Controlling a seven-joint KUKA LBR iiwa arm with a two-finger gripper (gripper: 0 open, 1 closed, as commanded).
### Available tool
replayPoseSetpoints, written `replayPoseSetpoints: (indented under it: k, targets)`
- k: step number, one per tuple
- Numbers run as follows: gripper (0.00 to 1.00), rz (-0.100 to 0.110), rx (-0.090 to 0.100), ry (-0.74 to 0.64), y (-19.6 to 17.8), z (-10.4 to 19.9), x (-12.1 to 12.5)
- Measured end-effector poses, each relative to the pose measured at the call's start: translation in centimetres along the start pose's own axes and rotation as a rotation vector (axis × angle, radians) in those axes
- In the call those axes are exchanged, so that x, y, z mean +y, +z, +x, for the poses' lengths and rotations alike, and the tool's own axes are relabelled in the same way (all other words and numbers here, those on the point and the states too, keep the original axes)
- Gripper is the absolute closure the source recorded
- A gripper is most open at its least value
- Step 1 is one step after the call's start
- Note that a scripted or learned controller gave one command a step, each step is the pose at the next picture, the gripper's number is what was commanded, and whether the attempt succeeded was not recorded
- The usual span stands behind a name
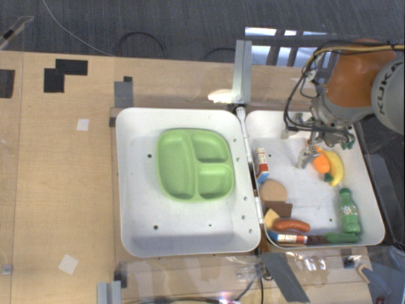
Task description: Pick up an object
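- Jaws [309, 156] hang low over the right bin [370, 189], upper middle, just left of the banana [336, 168]. Too small and blurred to say whether they are released or clenched; can't tell if anything sits between them.
- Arm [354, 78] comes in from the upper right; its orange band and cables hide the bin's far right corner. Arm body is cut off at the frame edge.
- Banana: yellow, curved, long axis running from upper left to lower right, near the bin's right wall. An orange piece [322, 164] lies touching its left side; can't tell what it is.
- Green bottle [348, 213] below the banana, long axis roughly up-down in the view, cap end toward the banana.
- Along the bin's left wall: a small tube [261, 160], a brown round thing [273, 190], then a heap at the near edge with a sausage [291, 225]. Heap items overlap, hard to separate.
- Left bin [136, 233] holds a green divided tray [193, 164], three compartments, roughly centred.
- Both bins sit on the desk [57, 201].
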State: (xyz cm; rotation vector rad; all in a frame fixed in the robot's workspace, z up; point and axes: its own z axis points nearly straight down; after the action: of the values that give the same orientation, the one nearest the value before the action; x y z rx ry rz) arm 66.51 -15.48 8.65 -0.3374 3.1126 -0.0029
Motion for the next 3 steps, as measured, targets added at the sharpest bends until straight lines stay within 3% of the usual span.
replayPoseSetpoints:
  k: [1, 2, 3]
  targets:
    - [0.0, 0.0, 0.0, 0.02, -0.2, 4.1, -0.4]
    - [1.0, 0.005, -0.017, 0.014, -1.5, 3.5, -0.3]
    - [1.0, -0.001, 0.003, -0.243, -5.1, 7.4, -3.6]
